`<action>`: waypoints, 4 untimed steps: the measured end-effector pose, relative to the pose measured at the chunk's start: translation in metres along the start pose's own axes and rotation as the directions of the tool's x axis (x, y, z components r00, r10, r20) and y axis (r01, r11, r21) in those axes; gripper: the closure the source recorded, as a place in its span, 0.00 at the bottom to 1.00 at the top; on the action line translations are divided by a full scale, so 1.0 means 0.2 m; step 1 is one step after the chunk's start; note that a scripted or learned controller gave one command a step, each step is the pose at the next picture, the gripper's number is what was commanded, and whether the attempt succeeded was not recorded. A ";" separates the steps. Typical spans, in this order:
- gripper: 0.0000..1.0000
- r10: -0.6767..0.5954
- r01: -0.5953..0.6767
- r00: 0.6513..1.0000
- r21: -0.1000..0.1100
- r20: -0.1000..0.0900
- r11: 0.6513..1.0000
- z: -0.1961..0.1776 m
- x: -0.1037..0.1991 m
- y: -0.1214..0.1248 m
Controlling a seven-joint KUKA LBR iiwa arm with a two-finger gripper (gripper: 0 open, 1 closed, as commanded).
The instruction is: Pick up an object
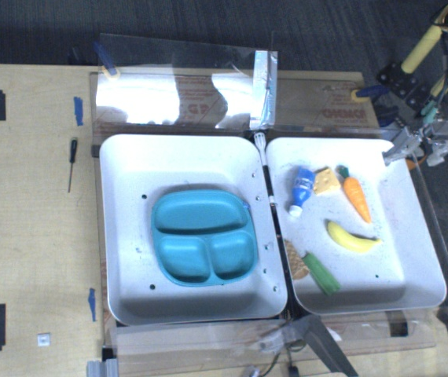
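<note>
The right white bin [420, 285] holds several toy foods. A blue and white bottle [301, 188] lies at its upper left, with a yellow cheese wedge [327, 181] beside it. An orange carrot [356, 197] lies to the right of the wedge. Below them is a yellow banana [351, 238], and a green pickle [321, 272] lies near the front left. A brown textured piece [295, 261] sits against the bin's left wall. My gripper [409, 145] hangs over the bin's upper right corner, apart from all the objects and with nothing seen in it.
The left white bin [122, 171] bears a blue divided plate [203, 235]. A clear plastic sheet [185, 93] stands behind the bins. Yellow cables and arm hardware [436, 45] crowd the upper right. A screwdriver [71, 162] lies on the wooden bench at left.
</note>
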State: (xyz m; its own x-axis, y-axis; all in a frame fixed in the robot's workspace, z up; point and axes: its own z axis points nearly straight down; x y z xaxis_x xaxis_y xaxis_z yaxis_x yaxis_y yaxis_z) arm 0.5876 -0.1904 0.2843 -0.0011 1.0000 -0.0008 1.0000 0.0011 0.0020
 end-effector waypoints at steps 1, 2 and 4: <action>0.00 -0.005 0.005 1.000 -0.006 0.000 1.000 0.98 0.35 0.03; 0.00 -0.147 0.147 0.989 -0.005 0.000 0.989 0.98 0.36 -0.22; 1.00 -0.269 0.269 0.963 -0.011 0.004 0.963 0.92 0.29 -0.45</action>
State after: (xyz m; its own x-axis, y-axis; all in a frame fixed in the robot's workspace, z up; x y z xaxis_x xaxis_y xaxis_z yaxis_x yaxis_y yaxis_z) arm 0.4985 -0.1336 0.0992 -0.2700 0.9629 -0.0052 0.9628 0.2700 0.0127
